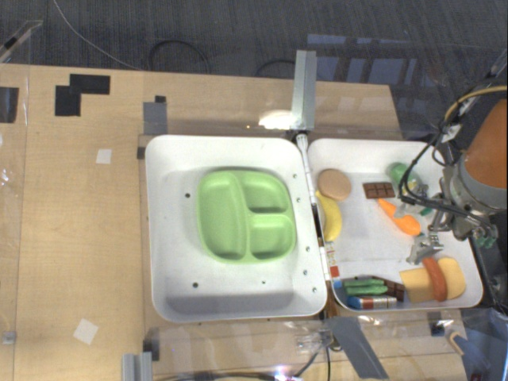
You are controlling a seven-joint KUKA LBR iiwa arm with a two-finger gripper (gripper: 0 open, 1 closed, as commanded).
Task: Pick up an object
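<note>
The right bin point(367, 243) holds several objects. A round brown cookie point(335, 185) lies by a yellow banana point(332, 217) along the bin's left wall. A brown chocolate bar point(379, 190), an orange carrot point(402, 220) and a green item point(399, 171) sit further right. A yellow cheese block point(454, 275) with a red sausage point(435, 281) across it lies in the front right corner. My gripper point(426, 249) hangs just above the sausage's upper end, right of the carrot. I see nothing held in it.
A pack of coloured markers point(367, 289) lies along the right bin's front wall. The left bin point(171, 161) bears a green divided plate point(244, 214). Black cables point(413, 182) trail from the arm over the green item.
</note>
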